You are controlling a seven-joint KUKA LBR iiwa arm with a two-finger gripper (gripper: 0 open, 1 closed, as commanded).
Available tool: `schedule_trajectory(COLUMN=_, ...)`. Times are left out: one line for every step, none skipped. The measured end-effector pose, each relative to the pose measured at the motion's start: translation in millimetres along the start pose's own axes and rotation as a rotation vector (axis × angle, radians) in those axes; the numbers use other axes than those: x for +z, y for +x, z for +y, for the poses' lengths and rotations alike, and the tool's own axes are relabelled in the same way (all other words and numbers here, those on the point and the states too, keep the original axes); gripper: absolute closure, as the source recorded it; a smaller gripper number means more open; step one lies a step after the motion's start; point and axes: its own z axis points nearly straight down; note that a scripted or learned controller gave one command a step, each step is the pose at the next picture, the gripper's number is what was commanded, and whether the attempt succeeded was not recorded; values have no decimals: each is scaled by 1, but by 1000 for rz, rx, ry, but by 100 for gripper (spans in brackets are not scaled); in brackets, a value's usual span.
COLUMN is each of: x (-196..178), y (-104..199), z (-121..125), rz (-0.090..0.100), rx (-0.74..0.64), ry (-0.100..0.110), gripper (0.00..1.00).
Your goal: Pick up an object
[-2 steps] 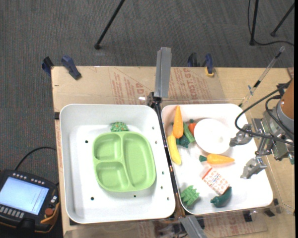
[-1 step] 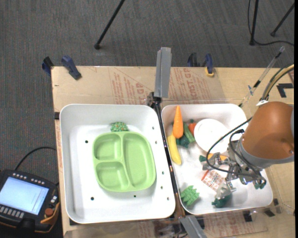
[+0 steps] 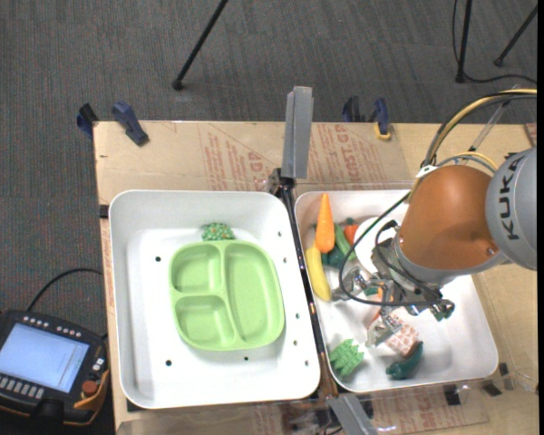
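orange carrot [image 3: 324,222] in right bin [image 3: 476,333], gripper [image 3: 387,320] low nearby

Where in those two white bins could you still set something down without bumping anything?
The left bin has bare floor all around the green divided plate, widest along its near and left sides. The right bin is crowded: carrot, banana, toys and the gripper; only its near right corner looks bare.

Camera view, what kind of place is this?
Probably a robotics lab: a robot arm over two white bins, a teach pendant on the carpet, and tripod legs behind the bench.
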Motion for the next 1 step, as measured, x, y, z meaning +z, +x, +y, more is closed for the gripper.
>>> schedule_trajectory(x=-1, y=-24, z=-11, rz=-1, rx=33, ry=2, gripper=0)
